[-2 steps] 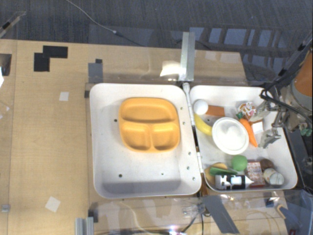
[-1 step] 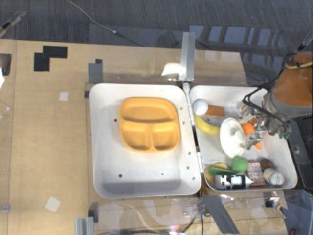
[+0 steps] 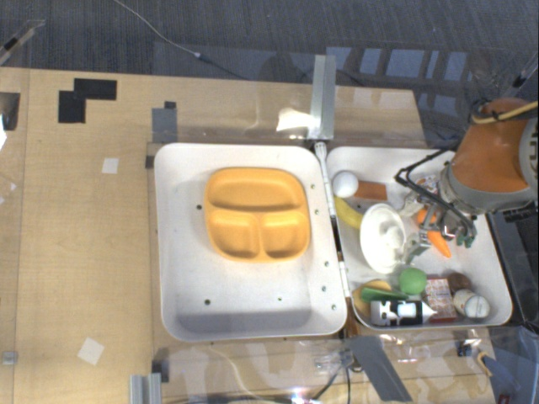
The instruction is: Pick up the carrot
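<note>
Because the right bin is crowded while the left bin carries a single yellow divided tray, the chief risk at this moment is, by judgement, a grasp that takes or shoves a neighbour instead of the target. The arm, grey with an orange band, reaches in from the right and hangs over the right bin's middle. Its gripper sits low among the objects, but dark cabling and the wrist body mask the tips, so whether they stand wide, narrow or closed on something cannot be told. The white bowl lies just left of the gripper, and a descent drifting that way would likely strike its rim and tip it. The yellow banana lies along the bin's left wall, well clear. The green ball, the dark bottle and the small packet crowd the near side; a sweep towards them could scatter the pile. The white ball rests at the far left corner. The carrot shows as orange slivers directly beneath and just beside the gripper, partly hidden by it, between the bowl and the bin's right half. Since it is thin and lies flat, a slightly offset closure would probably pinch air or roll it aside.
</note>
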